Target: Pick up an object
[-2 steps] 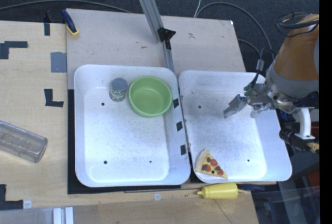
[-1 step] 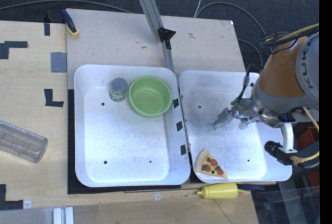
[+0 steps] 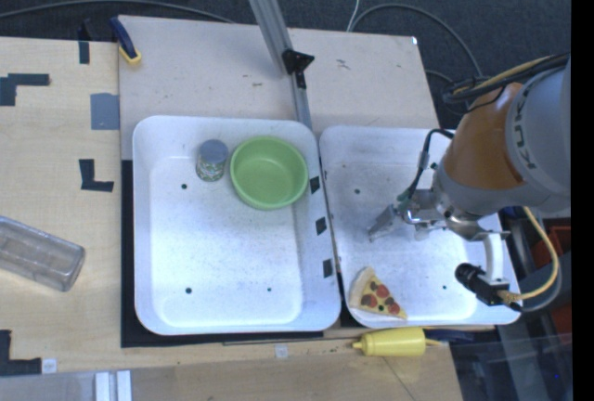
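Note:
My gripper (image 3: 382,223) hangs low over the middle of the right bin (image 3: 371,153), above bare white floor. A pizza slice toy (image 3: 376,293) lies in that bin's near left corner, a short way below the gripper and apart from it. In the left bin (image 3: 223,297) a green bowl (image 3: 268,172) sits at the far right, with a small grey can (image 3: 212,160) upright just to its left. Nothing shows in the gripper.
A yellow mustard bottle (image 3: 394,342) lies on the bench just outside the right bin's near rim. A clear plastic cup (image 3: 37,252) lies on its side at the far left. A grey pole (image 3: 269,9) slants in from the top to the bins' divide.

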`<state>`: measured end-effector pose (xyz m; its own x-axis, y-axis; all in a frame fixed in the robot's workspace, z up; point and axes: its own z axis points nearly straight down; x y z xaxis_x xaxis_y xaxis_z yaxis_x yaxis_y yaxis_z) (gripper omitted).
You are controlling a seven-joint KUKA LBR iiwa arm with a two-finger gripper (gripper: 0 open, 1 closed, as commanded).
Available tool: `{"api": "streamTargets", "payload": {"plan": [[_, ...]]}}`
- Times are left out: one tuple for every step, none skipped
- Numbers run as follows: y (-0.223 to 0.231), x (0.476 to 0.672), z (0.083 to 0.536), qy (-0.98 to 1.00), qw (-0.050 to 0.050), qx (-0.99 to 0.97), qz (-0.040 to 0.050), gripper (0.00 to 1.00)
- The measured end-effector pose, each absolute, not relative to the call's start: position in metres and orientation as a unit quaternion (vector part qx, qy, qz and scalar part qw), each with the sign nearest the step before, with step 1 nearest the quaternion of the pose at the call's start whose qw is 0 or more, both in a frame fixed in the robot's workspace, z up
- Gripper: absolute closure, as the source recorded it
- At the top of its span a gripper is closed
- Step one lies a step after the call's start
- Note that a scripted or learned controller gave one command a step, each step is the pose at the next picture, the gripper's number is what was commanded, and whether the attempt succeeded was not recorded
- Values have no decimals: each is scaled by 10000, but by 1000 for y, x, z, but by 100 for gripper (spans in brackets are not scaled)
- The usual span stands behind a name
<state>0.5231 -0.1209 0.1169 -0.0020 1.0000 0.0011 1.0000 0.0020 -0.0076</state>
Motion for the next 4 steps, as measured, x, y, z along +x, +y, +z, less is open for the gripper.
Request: {"api": "streamTargets", "payload": {"plan": [[-121, 524, 129, -7079, 21, -7063, 11, 100], [-119, 523, 192, -7077, -18, -7065, -12, 100], [-119, 524, 233, -7076, -10, -7066, -1, 100], [-68, 522, 239, -7094, 12, -7048, -3, 100]]}}
